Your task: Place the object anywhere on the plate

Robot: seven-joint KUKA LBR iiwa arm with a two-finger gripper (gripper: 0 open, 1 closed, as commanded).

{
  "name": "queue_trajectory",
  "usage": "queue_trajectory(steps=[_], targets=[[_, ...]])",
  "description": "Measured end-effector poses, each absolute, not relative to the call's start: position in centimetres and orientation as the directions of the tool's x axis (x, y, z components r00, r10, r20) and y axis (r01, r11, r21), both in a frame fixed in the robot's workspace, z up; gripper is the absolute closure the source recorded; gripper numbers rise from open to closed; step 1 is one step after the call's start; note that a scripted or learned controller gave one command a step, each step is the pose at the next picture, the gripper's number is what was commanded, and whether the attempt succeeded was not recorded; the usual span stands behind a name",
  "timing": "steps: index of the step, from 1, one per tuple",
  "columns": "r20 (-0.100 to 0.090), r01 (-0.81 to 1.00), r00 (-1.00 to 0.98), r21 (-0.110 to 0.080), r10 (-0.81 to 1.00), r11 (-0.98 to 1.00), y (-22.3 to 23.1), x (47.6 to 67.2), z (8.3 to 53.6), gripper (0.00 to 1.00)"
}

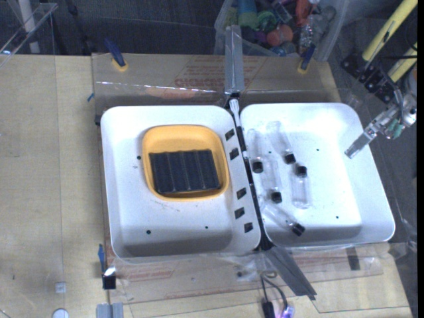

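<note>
Gripper (361,143) at right bin's (371,211) right edge, finger state untellable. Clear vials (299,184) (black caps) glare-prone; grasp may miss, never reaching yellow plate (151,141) in left bin (122,197).

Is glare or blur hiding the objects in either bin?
Camera view: the right white bin is washed out by glare, so its clear black-capped vials nearly vanish; the yellow plate with a dark ribbed insert is evenly lit; the gripper looks soft.
</note>
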State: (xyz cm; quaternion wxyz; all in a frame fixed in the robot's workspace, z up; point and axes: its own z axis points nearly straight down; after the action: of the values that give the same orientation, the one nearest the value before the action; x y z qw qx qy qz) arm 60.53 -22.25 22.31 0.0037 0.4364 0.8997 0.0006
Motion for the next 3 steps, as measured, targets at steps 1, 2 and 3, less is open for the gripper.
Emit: queue_trajectory(steps=[1,2,3], targets=[[-0.006,0.786,-0.619,0.005,0.786,0.619,-22.3,60.5,22.3,0.0],[-0.008,0.552,-0.834,0.004,0.552,0.834,-22.1,65.6,22.2,0.0],[-0.01,0.313,-0.95,0.002,0.313,0.95,-22.3,64.2,28.0,0.0]])
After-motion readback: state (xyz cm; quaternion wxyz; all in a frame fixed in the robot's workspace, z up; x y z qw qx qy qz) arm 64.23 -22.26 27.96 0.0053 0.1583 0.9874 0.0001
